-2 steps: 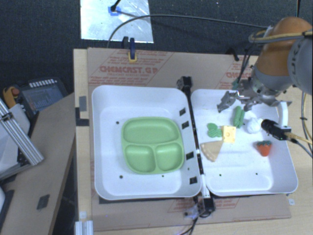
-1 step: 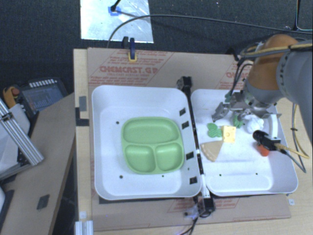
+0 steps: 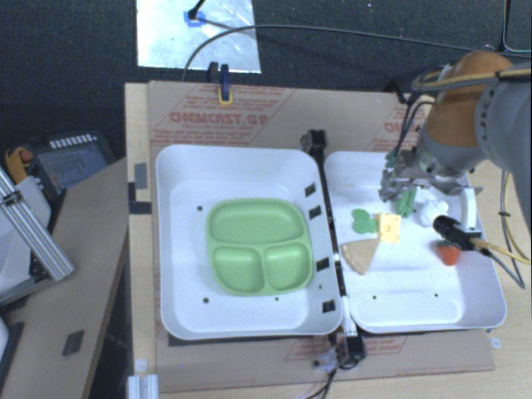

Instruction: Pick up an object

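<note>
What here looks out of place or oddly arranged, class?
Nothing looks spilled or broken. The green divided tray sits alone in the left bin, while the toy foods, including a yellow block and a tan wedge, cluster in the right bin.

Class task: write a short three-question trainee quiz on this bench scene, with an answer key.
1. True or false: the green divided tray lies in the left bin.
2. Which lies nearest the divider between the bins: A yellow block, B tan wedge, C red piece?
3. Over which bin is the gripper?

Key: 1 true. 2 B. 3 The right bin.
</note>
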You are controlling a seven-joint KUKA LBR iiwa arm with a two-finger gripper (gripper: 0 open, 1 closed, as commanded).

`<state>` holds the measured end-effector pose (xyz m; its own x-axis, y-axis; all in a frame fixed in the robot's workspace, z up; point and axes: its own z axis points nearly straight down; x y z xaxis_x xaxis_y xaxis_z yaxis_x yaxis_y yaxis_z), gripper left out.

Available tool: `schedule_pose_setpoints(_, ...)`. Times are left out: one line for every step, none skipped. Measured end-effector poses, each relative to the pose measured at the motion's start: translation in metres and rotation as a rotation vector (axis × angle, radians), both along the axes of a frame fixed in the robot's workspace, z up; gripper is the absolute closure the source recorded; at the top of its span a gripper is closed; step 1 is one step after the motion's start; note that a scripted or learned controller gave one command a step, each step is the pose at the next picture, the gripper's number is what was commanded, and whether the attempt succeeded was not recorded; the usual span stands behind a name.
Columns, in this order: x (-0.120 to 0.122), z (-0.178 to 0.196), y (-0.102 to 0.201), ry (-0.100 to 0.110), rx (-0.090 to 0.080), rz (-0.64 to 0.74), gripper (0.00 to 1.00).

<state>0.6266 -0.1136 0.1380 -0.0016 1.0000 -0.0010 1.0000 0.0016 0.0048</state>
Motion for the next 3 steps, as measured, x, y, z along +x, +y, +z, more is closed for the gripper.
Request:
schedule_pose_setpoints(0.010, 0.060, 0.001, -0.002, 0.000, 0.003, 1.00)
schedule_pose_setpoints(0.011, 0.102, 0.000, -0.001, 0.000, 0.003, 1.00)
schedule_pose_setpoints(0.021, 0.106, 0.051, 0.002, 0.003, 0.008, 1.00)
